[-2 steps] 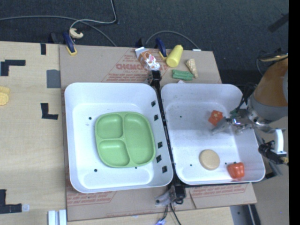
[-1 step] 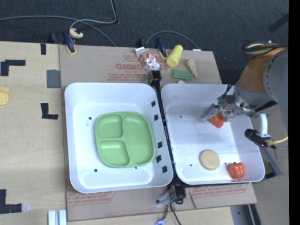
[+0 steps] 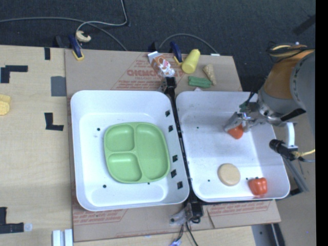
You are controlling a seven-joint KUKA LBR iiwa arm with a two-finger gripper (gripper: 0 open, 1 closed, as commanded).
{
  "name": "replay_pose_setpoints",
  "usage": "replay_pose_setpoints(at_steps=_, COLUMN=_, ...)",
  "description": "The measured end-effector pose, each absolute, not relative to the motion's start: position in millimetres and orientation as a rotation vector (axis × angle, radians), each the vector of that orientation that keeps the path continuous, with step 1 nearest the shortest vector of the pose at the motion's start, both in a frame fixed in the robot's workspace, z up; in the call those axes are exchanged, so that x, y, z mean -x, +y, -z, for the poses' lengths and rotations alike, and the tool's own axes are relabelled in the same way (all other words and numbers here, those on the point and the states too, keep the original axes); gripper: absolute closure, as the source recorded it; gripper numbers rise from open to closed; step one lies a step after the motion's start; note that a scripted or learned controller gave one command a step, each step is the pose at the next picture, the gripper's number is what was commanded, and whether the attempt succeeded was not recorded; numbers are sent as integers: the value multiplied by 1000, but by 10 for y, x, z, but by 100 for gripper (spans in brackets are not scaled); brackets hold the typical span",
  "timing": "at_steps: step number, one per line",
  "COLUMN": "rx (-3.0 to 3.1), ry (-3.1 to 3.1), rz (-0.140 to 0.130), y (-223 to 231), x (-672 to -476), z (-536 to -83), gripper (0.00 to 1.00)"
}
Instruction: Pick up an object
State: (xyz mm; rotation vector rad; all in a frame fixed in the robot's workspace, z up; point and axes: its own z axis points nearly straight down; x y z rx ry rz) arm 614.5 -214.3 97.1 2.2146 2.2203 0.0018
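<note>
Small orange-red rounded plastic toy [image 3: 236, 132] in right white bin [image 3: 205, 152], at tips of hand [image 3: 238, 123]. Grip unclear: cannot tell. Looks light, stiff, slick; pinch across middle.

dark carpet [image 3: 215, 9], wooden bench [image 3: 31, 137]

Arm [image 3: 292, 86] cut off at right edge; gripper [image 3: 239, 123] partly covers small orange-red object [image 3: 236, 132], grasp unclear; yellow item [image 3: 4, 105] clipped at left edge.
</note>
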Motion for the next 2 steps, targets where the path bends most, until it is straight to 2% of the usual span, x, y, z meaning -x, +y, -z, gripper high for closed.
replay_pose_setpoints(at_steps=1, rx=-2216, ry=2222, rz=-5, y=-1606, x=-6401, z=-871, gripper=100)
replay_pose_setpoints(at_steps=2, rx=-2218, ry=2224, rz=-2, y=-735, x=-6409, z=-1851, gripper=100)
